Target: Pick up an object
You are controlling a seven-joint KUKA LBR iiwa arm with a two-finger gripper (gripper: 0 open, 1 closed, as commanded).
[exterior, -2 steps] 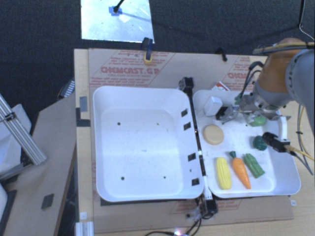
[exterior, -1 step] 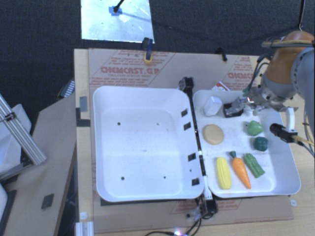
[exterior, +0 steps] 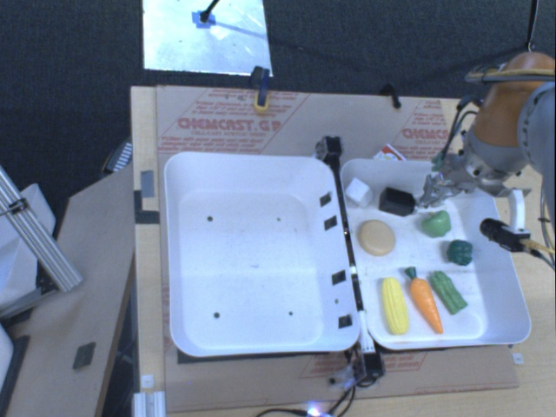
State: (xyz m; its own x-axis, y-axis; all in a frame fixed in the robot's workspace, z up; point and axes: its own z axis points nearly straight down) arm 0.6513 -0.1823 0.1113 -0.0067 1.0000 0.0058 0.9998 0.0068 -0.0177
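Note:
The right bin holds several items: a white cube, a black block, a tan round bun, a light green piece, a dark green broccoli-like piece, a yellow corn cob, a carrot and a green cucumber. My gripper hangs low over the far part of this bin. It sits just right of the black block and just above the light green piece. Nothing visible is held in it.
The left bin lies beside the right one, with black clips along the shared wall. The grey arm with its orange band comes in from the right. A shiny plate lies beyond the bench.

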